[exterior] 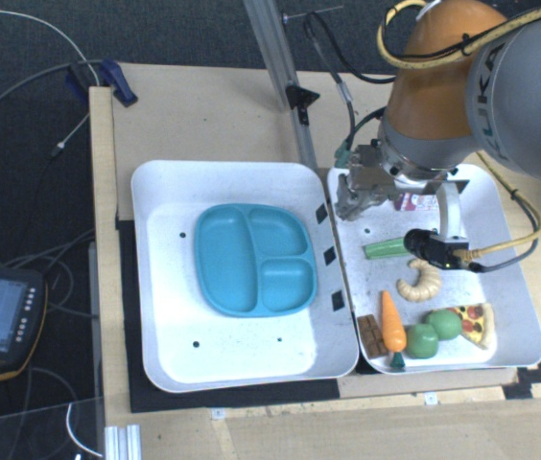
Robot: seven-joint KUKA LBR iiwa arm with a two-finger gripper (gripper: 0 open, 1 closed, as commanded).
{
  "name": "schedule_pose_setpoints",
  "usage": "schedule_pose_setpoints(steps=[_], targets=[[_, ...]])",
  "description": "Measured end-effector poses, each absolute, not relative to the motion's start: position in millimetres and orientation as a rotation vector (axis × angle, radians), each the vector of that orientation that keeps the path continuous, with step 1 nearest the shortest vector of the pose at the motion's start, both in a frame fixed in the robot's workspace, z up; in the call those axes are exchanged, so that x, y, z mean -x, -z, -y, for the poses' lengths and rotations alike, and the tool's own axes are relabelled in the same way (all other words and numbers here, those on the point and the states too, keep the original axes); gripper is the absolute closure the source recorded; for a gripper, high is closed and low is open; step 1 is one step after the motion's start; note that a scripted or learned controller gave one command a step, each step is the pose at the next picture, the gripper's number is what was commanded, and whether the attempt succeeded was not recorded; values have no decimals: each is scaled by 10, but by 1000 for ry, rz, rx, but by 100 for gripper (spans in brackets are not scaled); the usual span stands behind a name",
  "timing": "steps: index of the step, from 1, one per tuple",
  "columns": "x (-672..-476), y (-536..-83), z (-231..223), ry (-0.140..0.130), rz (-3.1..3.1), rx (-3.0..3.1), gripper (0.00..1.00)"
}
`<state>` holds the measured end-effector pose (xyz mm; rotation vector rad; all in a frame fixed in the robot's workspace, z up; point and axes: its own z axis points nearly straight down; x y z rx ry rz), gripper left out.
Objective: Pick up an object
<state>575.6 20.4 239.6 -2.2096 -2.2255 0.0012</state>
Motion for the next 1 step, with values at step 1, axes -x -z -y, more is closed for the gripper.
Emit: schedule_pose_setpoints(steps=[1], targets=[[-5569,-2485,-698,-1,2225,2211,100]])
